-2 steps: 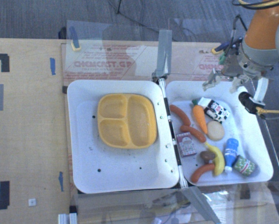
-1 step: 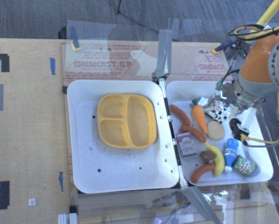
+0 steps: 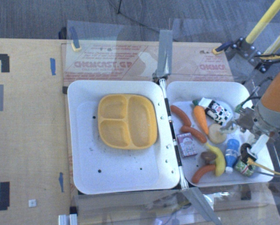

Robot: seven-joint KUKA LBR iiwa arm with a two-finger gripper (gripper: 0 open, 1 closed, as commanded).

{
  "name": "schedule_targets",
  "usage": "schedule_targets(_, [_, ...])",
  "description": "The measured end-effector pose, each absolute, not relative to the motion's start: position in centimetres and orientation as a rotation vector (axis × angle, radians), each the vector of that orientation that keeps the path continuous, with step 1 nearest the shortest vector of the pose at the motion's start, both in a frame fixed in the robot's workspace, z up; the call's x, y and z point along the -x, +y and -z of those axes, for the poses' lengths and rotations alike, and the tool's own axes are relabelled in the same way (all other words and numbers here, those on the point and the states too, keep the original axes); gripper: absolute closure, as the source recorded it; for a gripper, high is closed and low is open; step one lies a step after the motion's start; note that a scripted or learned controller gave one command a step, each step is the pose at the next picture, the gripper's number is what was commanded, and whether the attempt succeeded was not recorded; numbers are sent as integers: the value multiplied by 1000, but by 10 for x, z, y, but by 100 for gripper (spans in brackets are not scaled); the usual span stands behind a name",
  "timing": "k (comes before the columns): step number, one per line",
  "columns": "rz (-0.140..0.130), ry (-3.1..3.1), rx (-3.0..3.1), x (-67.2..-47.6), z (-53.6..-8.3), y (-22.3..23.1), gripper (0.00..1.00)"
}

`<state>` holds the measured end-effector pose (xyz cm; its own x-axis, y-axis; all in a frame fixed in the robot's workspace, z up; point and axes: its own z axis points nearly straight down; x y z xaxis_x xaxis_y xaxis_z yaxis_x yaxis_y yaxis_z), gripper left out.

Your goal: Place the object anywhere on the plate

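plate [image 3: 127,121] sits bare in the left bin [image 3: 83,168], a bit up and right of centre, wells facing up, nothing on it yet. whatever is to be moved is in the right bin [image 3: 186,92] with the other toys. none of them is on the plate, and which one is meant can't be told.

heap there: three sausages [image 3: 181,115], carrot [image 3: 200,119], cow box [image 3: 218,111], red box [image 3: 187,145], banana [image 3: 218,159], bottle [image 3: 231,151], can [image 3: 244,168], pale disc [image 3: 218,136]. they lie loose and crowded, so a clean pick looks hard. banana touches the lower sausage, and the bottle is squeezed between banana and can.

tool [image 3: 245,122] hangs over the right side of the right bin, just beside the cow box and disc, with the arm [image 3: 276,100] reaching in from the right edge. it is probably lining up on something there, maybe the disc or bottle, but the clutter makes that a guess. can't tell how far open the tool is, and nothing is seen in its hold. judged stage: pick not done, carry not begun.

bins are side by side, so the carry would be a short hop left over the middle rims, and the plate is wide enough that any well works.

a clear sheet [image 3: 107,62] with red print shows behind the bins. the bench [image 3: 27,125] is pale wood with black tape [image 3: 1,62] and small blue marks. grey floor [image 3: 186,3] beyond, yellow pole [image 3: 266,15] top right.
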<state>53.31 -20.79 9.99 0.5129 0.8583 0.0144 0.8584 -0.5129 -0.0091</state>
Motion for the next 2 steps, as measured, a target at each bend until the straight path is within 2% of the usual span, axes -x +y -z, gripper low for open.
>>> schedule_targets(1, [14, -1543, 2720, -533, -100, -208, 0])
schedule_targets(2, [-36, -1569, 2683, -631, -89, -203, 0])
